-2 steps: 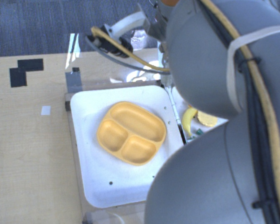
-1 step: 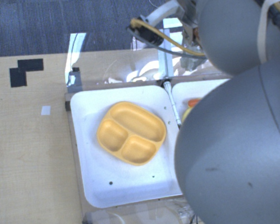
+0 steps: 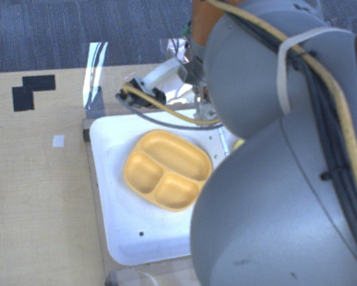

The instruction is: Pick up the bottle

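Observation:
My gripper (image 3: 202, 106) hangs over the far edge of the left white bin (image 3: 115, 178), just beyond a yellow divided plate (image 3: 167, 168). The plate lies flat in the bin, with three hollow compartments. My big grey arm (image 3: 283, 159) fills the right of the view and covers the bin's right side and everything past it. A small pale yellow sliver (image 3: 238, 144) peeks out at the arm's edge, too little of it to name.
The wooden bench top (image 3: 36, 187) stretches to the left of the bin, with black marker squares (image 3: 31, 90) at its far left. A clear upright panel (image 3: 93, 72) stands at the bin's far left corner.

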Robot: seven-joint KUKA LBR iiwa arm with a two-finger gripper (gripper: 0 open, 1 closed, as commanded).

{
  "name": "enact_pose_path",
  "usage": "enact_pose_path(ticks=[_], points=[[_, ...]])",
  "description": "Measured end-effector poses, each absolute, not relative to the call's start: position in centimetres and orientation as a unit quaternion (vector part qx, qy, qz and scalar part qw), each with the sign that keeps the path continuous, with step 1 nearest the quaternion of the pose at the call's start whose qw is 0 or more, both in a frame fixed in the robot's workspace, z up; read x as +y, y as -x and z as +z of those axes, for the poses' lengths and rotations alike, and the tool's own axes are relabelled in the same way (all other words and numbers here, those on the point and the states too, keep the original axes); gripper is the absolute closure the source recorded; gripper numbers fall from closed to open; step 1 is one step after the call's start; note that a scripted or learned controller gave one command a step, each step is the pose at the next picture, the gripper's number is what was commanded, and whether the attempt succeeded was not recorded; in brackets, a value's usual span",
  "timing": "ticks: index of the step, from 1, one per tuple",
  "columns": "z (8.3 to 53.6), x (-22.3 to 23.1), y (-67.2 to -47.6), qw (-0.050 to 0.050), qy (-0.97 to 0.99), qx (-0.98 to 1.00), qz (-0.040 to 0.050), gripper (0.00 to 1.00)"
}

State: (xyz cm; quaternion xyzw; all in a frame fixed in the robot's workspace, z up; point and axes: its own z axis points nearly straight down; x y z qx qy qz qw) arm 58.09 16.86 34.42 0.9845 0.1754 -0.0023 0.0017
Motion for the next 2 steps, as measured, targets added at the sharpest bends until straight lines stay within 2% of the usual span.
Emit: enact_pose_path(ticks=[1,2], points=[[38.32,9.08,-56.34,0.001,-0.974,0.225,-0.0023,1.00],[39.13,9.19,-56.52,0.003,-0.974,0.228,-0.0045,1.00]])
